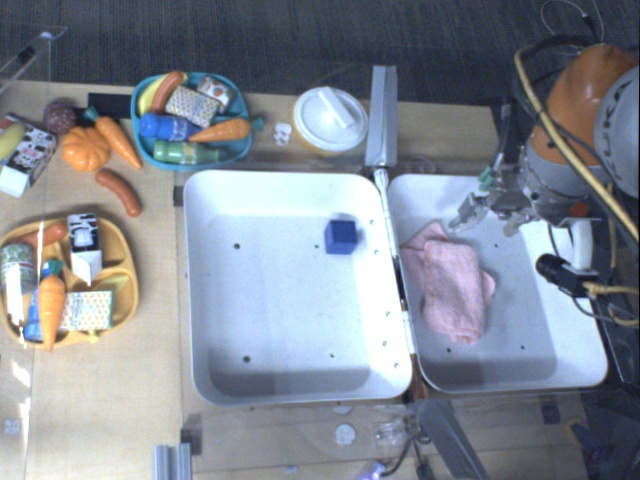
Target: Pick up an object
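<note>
A small blue cube (341,236) lies in the left bin (250,368), near its upper right corner. In the right bin (540,358) a crumpled pink cloth (451,288) rests against the left wall. My gripper (488,216) hangs over the right bin's upper part, just up and right of the cloth. Its fingers are spread open with nothing between them.
A metal divider (380,118) runs up between the two bins. Behind the bins stands a white-lidded yellow bowl (330,118). A blue bowl (190,120) and a yellow tray (70,283) of toy food sit at the left. Cables and the arm's body (590,118) crowd the right side.
</note>
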### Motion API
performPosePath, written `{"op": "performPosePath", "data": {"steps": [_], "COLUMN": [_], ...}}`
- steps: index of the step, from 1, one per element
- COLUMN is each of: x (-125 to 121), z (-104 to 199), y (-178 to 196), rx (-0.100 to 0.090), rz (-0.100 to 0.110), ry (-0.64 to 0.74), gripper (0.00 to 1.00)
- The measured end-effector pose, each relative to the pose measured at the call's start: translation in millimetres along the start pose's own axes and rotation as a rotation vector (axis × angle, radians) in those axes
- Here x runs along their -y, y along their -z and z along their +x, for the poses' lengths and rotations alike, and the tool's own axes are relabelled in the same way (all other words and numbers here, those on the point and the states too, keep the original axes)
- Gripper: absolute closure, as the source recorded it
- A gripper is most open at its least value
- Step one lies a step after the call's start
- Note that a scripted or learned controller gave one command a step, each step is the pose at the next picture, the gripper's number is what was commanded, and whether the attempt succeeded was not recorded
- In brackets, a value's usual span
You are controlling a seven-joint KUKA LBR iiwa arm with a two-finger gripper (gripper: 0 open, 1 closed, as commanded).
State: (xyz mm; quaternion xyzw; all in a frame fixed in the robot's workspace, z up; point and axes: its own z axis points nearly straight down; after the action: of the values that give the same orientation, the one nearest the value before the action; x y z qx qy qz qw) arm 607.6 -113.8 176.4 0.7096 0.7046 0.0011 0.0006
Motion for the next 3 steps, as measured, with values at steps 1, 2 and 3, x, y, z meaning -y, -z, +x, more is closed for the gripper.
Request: {"op": "performPosePath", "data": {"steps": [1,2,3], "x": [7,56,54], "z": [5,-52,10], "y": [-80,-84,-84], "rx": [0.002,0.006,0.004], "rz": [-0.006,-0.014,-0.016], "ry": [0.075,0.162,0.248], "gripper": [0.0,0.0,0.0]}}
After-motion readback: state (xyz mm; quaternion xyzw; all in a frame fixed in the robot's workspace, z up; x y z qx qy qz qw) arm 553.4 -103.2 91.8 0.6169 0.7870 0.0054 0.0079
